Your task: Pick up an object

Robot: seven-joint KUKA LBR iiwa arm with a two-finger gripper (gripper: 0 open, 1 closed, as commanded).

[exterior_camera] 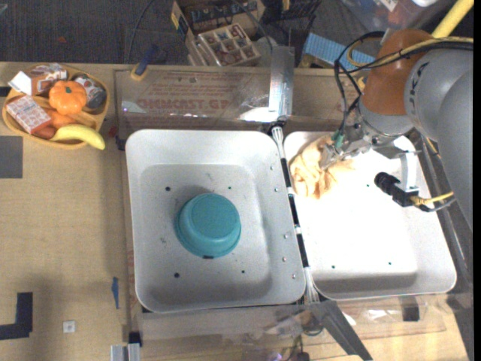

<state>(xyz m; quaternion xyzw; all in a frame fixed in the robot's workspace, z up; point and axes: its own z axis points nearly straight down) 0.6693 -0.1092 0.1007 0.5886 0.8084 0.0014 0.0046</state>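
A pale tan and orange soft object (308, 173) lies crumpled in the far left corner of the right bin (376, 247). My gripper (333, 153) is down at that object's upper right edge, touching or just above it; the wrist and cables hide the contact. A teal bowl (209, 225) rests upside down in the middle of the left bin (150, 153), well away from the gripper.
The grey arm with its orange band (394, 89) leans in over the right bin's far right corner, and a black cable connector (391, 185) hangs below it. A basket of toy food (52, 110) stands at the bench's far left. A clear plastic panel (203, 100) stands behind the left bin.
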